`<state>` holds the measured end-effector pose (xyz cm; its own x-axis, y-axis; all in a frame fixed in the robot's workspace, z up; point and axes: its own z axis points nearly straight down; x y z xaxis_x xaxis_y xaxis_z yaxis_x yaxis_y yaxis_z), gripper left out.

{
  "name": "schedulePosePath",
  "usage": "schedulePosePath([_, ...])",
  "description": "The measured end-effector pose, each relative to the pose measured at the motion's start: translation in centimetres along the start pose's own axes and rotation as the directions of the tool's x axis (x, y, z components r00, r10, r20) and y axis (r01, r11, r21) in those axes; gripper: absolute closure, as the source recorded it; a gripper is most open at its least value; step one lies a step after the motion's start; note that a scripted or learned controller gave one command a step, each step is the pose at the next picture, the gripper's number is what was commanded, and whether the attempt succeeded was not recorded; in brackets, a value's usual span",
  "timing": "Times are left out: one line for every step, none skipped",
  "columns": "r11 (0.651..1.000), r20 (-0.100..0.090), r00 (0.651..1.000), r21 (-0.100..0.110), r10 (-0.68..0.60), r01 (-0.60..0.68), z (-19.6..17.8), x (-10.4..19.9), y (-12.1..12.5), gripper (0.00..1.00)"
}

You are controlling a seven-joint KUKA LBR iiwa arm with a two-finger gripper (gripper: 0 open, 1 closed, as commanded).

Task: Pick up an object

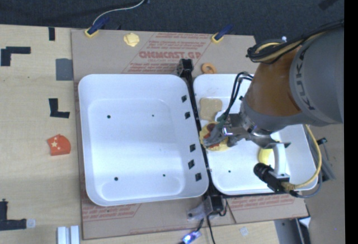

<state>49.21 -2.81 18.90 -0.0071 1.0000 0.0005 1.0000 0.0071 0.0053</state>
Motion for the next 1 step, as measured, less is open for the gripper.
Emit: schedulePosePath([1.0,-0.001,1.0,0.004,-0.002,0.002,-2.14,6.44,2.96,1.0])
